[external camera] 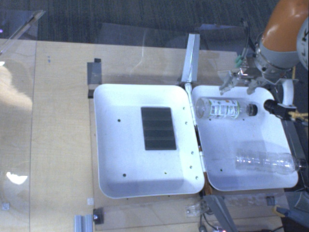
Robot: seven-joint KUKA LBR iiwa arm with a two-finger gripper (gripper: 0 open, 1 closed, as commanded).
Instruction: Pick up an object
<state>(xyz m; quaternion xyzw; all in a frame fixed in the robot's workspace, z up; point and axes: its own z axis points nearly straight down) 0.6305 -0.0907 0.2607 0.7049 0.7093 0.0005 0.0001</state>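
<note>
My gripper (238,86) hangs over the far edge of the right bin (275,129), open, with nothing between its fingers. Just in front of it a clear bottle (223,108) with a white label and a black cap lies on its side in that bin. A second, fully clear plastic bottle (264,162) lies near the bin's front right corner. In the left bin (111,144) a flat black ribbed block (158,128) rests near the middle.
A metal post (190,57) stands behind the divide between the two bins. A black fitting (276,107) sits at the right bin's right edge. Wooden bench surface stretches to the left of the bins.
</note>
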